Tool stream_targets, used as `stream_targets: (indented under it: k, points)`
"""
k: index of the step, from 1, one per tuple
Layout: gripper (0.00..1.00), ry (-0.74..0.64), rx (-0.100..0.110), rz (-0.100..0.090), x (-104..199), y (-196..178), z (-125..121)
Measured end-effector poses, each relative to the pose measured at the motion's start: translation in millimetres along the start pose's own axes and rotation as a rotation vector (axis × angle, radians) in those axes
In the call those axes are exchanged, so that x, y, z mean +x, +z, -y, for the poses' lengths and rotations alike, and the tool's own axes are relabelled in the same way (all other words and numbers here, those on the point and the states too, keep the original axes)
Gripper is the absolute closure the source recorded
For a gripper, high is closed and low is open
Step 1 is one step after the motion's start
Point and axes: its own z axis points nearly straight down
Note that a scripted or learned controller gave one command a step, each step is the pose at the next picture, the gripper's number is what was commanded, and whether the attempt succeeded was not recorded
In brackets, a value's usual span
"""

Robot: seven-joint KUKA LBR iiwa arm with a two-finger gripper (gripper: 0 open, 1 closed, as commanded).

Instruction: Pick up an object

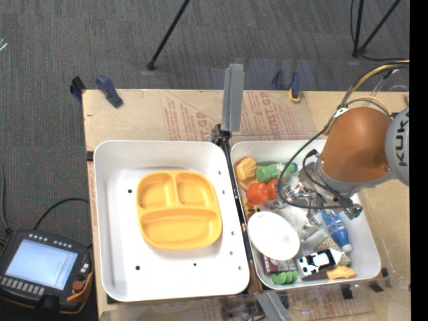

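From the overhead camera, two white bins are sitting side by side on the bench. The left bin (114, 179) is carrying a yellow divided tray (179, 208), lying flat near its middle. The right bin (371, 246) is crowding many small things together: a white bowl (273, 236) is resting toward its front left, a red toy (259, 193) and a green toy (269, 172) are lying just behind the bowl, and a yellow ridged piece (245, 170) is leaning at the back left corner. A blue and white bottle (336, 229) is lying to the right of the bowl, with a black and white item (314, 262), a tan biscuit-shaped piece (342, 271) and a small green piece (286, 277) spreading along the front wall.

The arm is reaching in from the right, its orange band hanging over the bin's back right part and hiding what lies beneath. The gripper (301, 194) is hovering low, just right of the red toy and just behind the bowl, with the bottle near it on the right. Whether it is spread or pressed together cannot be told; cables and metal parts are blurring that spot.
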Motion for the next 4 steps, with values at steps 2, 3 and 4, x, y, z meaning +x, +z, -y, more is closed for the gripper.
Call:
stream_targets:
  k: [2,3,4]
  points:
    - [0.0,-0.141,-0.002,0.004,-68,-2,-24]
    - [0.0,-0.278,-0.004,0.004,-88,-1,-4]
    - [1.0,-0.271,-0.006,0.01,-90,-12,-4]
